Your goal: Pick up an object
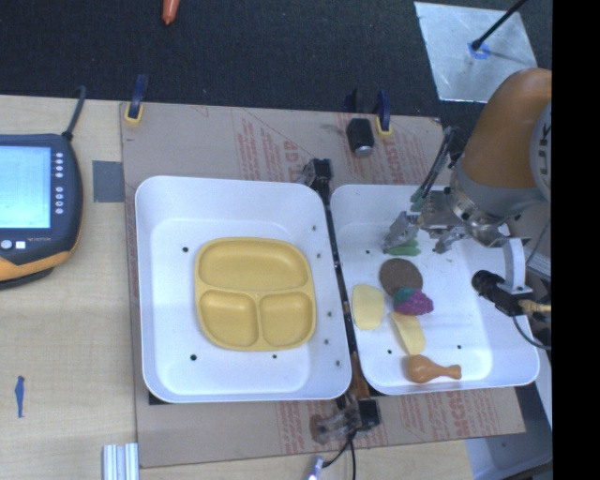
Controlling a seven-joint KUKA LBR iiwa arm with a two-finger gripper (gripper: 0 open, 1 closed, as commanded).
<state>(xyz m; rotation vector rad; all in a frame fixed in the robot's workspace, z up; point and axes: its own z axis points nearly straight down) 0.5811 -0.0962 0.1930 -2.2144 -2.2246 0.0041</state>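
At twelve o'clock of the right bin [497,370], I see my end effector [424,234] spread low, fingers straddling a green piece [405,248], presumably lining up to grasp.

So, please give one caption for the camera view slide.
Gripper over green piece in right bin; yellow tray in left bin.

Arm [506,131] cut off at right side, only wrist part in view. Green object [405,248] partly hidden under the tool [422,234]; shape unclear. Brown round object [400,275] partly covered by purple item [412,303]. Orange thing [170,9] cut by top edge. Pendant [33,206] cut by left edge, screen unreadable. Clutter below the bins [342,422] too small to identify.
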